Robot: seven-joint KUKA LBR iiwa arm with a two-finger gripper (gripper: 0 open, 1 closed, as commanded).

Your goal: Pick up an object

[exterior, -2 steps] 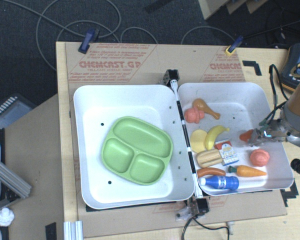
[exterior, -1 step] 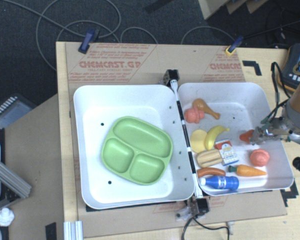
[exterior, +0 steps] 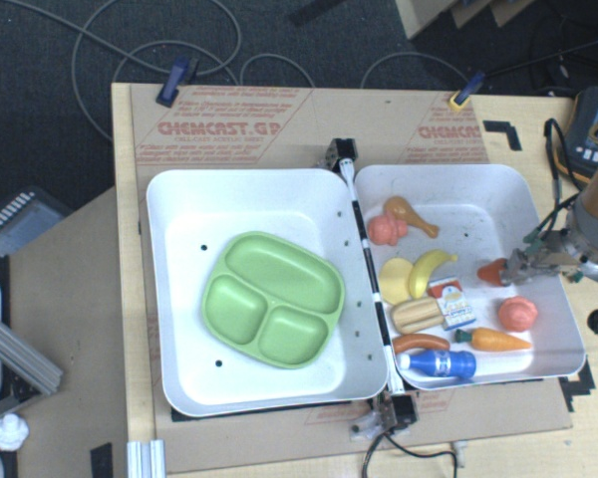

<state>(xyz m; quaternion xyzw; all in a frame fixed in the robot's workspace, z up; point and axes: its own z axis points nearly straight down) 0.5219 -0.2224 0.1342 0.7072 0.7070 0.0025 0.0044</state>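
The toy food is piled in the right bin, one of two white bins set side by side on the desk. A red strawberry-like piece is seen right at the tip of the claw, which is reached in from the right edge of that bin. It cannot be told if the claw is wide or narrow, or if the red piece is held.

Near the back of the right bin a pink round toy is placed, touching a tan drumstick. A yellow banana is laid in the middle, beside a pale yellow piece. Below them a bread roll and a small white and red box are found. A pink ball-like fruit is set to the right, just above an orange carrot. A red sausage is laid close to a blue and white bottle at the front edge.

In the left bin a green tray with three parts is placed.
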